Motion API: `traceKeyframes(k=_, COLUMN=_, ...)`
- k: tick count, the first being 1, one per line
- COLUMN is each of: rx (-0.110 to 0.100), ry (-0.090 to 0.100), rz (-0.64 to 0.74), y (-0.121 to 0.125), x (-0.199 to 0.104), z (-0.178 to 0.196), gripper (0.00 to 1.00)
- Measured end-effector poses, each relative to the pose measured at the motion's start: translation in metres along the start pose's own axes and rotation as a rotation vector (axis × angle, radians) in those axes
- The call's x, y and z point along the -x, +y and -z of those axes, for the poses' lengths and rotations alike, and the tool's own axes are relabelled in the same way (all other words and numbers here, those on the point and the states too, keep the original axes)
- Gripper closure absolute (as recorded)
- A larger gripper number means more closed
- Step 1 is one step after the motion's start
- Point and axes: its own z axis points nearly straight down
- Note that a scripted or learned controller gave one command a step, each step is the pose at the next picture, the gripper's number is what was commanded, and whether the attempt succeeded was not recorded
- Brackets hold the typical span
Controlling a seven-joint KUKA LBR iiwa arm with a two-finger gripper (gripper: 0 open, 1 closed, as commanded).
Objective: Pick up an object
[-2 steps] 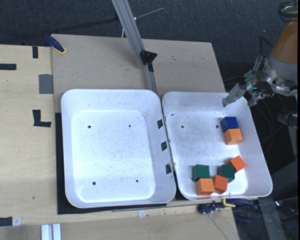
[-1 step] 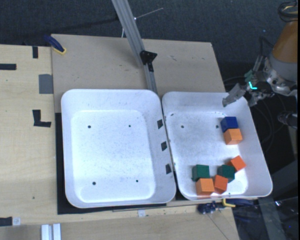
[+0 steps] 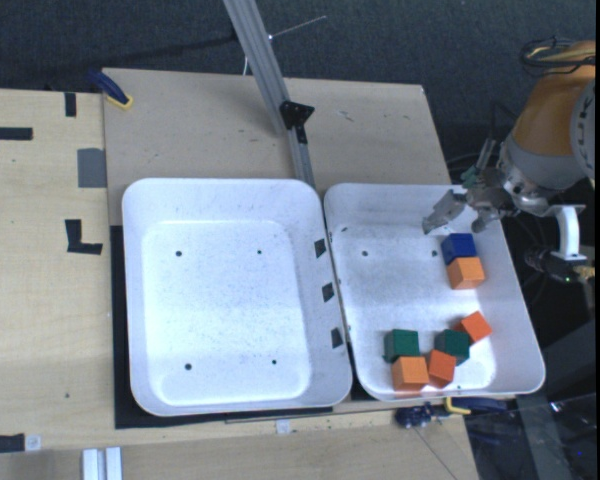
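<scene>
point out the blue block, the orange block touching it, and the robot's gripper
Small blue cube-shaped block (image 3: 458, 245), camera view, on its top face.
Small orange cube-shaped block (image 3: 466, 272), camera view, on its top face.
Grey two-finger gripper (image 3: 442, 218), camera view, at its tip above the right bin.

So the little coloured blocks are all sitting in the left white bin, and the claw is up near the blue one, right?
Not quite: the camera view shows the blocks in the right bin, not the left. The claw is indeed near the blue block, just above it in the picture.

text: none legible | labels/brands/numbers: none | tabletop (image 3: 210, 138): dark tape marks, seemingly no lettering, though view is coarse
</scene>
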Motion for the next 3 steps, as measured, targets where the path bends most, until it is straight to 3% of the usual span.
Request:
traceKeyframes(k=1, rx=0.001, ry=-0.001, rz=-0.001, y=-0.004, x=-0.002, z=-0.044, gripper=0.0)
traceKeyframes(k=2, rx=0.023, ry=-0.009, rz=-0.001, y=0.001, x=0.0, z=-0.061, gripper=0.0)
traceKeyframes(k=3, rx=0.024, ry=-0.011, rz=0.001, y=0.001, x=0.0, z=-0.053, gripper=1.0)
